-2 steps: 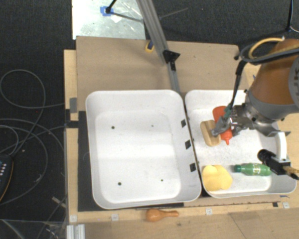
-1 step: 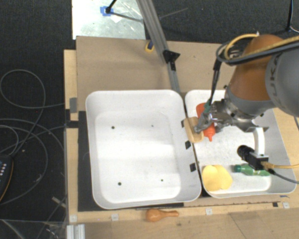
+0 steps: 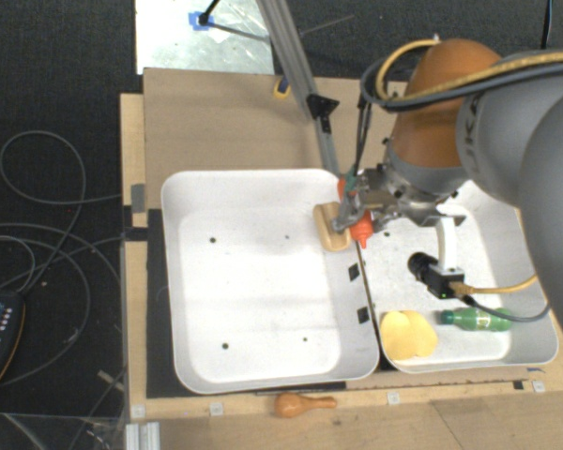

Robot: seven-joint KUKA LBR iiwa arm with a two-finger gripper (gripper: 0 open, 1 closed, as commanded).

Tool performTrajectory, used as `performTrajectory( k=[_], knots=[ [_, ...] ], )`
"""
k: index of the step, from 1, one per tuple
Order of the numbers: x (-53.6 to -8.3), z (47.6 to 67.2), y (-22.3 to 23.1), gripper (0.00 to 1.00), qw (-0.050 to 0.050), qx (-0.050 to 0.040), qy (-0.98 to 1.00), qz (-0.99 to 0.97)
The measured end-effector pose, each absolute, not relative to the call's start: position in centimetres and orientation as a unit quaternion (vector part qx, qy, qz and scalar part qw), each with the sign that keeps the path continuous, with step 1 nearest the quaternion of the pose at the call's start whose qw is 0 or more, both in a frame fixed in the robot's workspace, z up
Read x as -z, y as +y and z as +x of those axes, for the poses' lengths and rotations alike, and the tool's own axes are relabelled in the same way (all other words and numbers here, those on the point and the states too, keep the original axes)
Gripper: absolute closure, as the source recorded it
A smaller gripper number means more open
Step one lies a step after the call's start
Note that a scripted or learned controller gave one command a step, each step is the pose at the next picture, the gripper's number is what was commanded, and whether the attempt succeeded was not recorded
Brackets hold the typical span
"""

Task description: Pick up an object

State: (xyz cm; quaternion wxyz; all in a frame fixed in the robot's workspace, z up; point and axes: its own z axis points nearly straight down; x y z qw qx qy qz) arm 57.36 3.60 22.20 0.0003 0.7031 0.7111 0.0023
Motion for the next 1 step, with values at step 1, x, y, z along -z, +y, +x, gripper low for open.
performTrajectory(
  k=[1],
  knots=[
    [-23.48,59.0,9.1,1.0,0.0,-0.0024,0.711,0.703]
  ],
)
